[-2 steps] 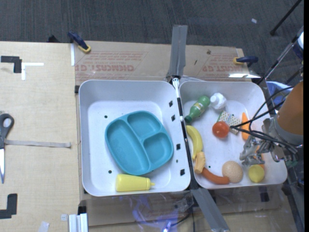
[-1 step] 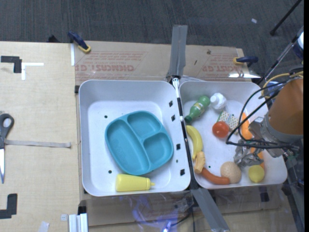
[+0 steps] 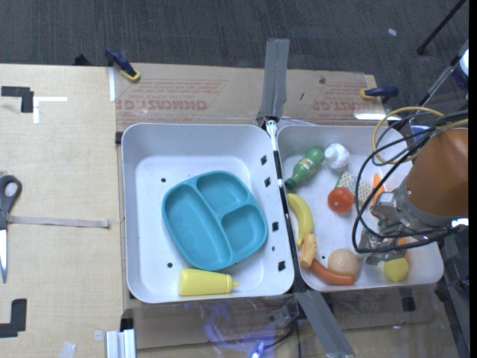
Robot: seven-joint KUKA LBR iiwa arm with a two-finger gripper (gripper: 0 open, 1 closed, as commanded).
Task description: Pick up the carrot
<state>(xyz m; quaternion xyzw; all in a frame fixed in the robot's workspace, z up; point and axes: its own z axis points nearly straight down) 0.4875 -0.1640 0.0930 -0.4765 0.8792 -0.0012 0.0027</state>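
Note:
The carrot [image 3: 378, 183] looks to be the orange thing in the right bin [image 3: 320, 136], mostly hidden under the arm. One sliver of it shows behind the cables, and another orange bit sits right by the gripper. The gripper [image 3: 384, 242] is low in the right bin's near right part, over that orange thing. The wrist and cables hide whether anything is held.
The right bin also holds a green bottle [image 3: 305, 167], a white item [image 3: 337, 154], a tomato [image 3: 340, 199], a banana [image 3: 302, 215], a tan ball [image 3: 343, 261], a red-orange sausage shape [image 3: 332, 274] and a lemon [image 3: 396, 268]. A blue divided plate [image 3: 215, 219] and a yellow bottle [image 3: 205, 281] lie in the left bin [image 3: 141, 170].

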